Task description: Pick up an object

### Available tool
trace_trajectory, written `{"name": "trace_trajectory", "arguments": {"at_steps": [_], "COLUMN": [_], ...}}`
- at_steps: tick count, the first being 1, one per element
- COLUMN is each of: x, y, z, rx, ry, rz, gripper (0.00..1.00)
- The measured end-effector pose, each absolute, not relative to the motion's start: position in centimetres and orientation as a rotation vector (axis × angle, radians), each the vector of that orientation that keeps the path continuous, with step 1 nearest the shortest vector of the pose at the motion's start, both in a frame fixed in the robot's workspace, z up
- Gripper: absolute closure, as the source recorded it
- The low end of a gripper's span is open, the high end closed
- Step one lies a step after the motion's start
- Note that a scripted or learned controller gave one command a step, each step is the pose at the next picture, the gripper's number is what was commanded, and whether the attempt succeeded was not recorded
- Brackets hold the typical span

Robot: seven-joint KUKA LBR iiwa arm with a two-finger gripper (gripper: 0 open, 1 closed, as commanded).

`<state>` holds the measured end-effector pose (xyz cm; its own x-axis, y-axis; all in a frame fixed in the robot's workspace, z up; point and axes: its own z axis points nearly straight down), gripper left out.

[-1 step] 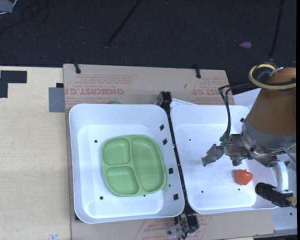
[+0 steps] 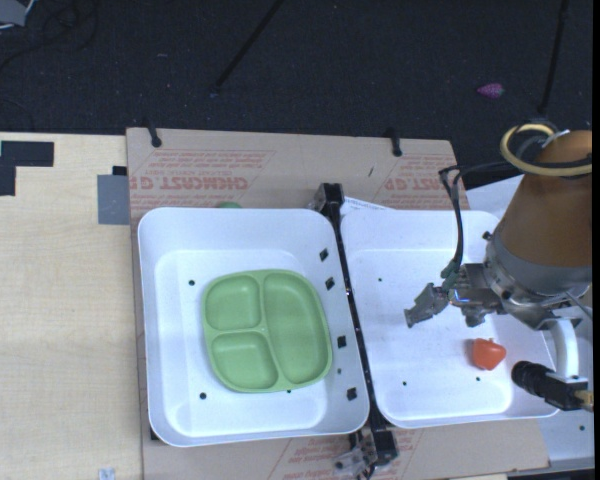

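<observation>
- Since my claw hangs over the middle of the right bin with nothing visibly between its tips, I honestly can't tell whether it's spread or pinched, too small and dark from up here.
- Biggest risk imo: dropping straight down grabs bare bin floor, because the red object sits off toward 4 o'clock from the claw, near but not touching.
- Second worry: my wrist's bulk crowds that corner, so a nudge could shove it away.
- The thing itself looks small, red-orange, rounded and lumpy, probably rolls easily.
- Left bin holds a green divided plate, way over at 9 o'clock.
</observation>
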<state>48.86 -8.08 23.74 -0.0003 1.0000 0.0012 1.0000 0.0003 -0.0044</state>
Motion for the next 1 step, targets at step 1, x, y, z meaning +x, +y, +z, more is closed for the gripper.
{"name": "trace_trajectory", "arguments": {"at_steps": [1], "x": [48.79], "y": [-7.62], "z": [19.33], "rx": [-2.215], "ry": [-2.216], "rz": [0.008], "gripper": [0.00]}}
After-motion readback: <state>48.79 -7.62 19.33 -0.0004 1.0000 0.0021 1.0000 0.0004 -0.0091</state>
